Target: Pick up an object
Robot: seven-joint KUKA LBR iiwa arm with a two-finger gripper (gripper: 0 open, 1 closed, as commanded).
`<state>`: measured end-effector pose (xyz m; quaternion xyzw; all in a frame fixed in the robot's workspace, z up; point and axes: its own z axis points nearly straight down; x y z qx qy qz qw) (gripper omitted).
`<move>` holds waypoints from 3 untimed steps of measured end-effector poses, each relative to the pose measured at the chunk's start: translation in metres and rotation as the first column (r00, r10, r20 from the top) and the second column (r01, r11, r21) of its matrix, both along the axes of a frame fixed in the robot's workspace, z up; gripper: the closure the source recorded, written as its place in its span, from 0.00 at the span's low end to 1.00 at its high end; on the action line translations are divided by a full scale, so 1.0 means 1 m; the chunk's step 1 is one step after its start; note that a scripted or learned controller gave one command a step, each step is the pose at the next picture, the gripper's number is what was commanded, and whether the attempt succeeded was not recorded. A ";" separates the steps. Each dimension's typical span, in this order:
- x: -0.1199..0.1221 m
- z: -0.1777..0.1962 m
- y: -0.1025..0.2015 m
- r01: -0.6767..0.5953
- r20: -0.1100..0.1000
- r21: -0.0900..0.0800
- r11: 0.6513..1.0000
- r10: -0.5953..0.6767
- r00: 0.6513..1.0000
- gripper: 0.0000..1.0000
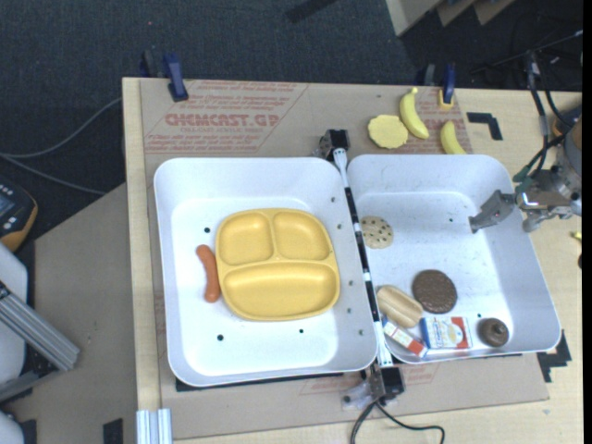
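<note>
Cardboard-brown bench [231,118] on dark carpet [74,26] bears the right bin [518,257], above whose far-right rim the gripper [504,209] hangs, fingers' spacing unreadable.

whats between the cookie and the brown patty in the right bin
Nothing: in the camera view, bare white bin floor runs from the chocolate chip cookie down to the brown patty. The hot dog bun lies off that line, left of the patty.
</note>
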<state>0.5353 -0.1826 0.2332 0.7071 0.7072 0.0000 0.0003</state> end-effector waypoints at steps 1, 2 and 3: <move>0.011 -0.156 0.037 -0.003 -0.005 0.003 1.000 0.003 1.000 0.00; -0.055 -0.149 0.037 0.003 -0.008 0.003 1.000 -0.003 1.000 0.00; -0.051 -0.138 0.038 0.001 0.001 0.000 1.000 -0.001 1.000 1.00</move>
